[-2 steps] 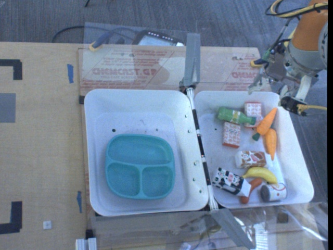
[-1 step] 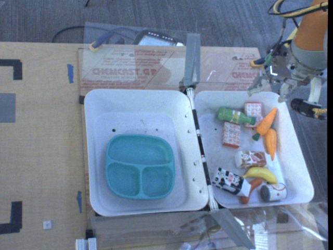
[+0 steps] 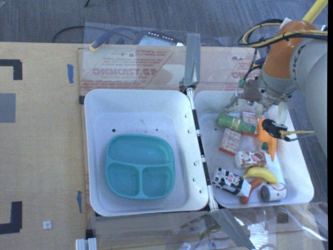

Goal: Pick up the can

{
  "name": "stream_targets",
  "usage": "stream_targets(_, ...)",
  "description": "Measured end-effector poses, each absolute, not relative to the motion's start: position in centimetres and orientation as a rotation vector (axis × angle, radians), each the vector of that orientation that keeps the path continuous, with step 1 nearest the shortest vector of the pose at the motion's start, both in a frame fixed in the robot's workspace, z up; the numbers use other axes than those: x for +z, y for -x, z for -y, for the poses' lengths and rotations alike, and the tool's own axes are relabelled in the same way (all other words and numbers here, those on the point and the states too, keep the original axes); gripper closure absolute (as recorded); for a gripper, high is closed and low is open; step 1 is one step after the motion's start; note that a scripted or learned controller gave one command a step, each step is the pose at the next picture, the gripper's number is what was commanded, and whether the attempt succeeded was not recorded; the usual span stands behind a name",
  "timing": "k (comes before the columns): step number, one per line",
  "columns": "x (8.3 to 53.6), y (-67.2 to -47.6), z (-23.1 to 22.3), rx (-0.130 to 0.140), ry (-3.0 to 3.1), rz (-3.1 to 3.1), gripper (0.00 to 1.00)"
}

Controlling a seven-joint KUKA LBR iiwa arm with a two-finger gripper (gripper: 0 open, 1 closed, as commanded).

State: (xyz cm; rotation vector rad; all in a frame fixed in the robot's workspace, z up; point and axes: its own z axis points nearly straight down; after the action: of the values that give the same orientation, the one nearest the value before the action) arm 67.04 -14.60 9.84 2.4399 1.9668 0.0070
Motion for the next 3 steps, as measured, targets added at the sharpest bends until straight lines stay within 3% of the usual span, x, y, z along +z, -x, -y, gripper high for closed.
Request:
stream_targets(1, 9.84, -67.04, 14.60, 0.007, -2.440, -1.967, 0.00)
stream_targets(2, 10.73, -67.17, 14.67, 0.005, -2.437, -1.967, 1.00)
stream_targets(3, 10.72, -67.16, 14.67, 0.004, -2.437, -1.967, 0.00)
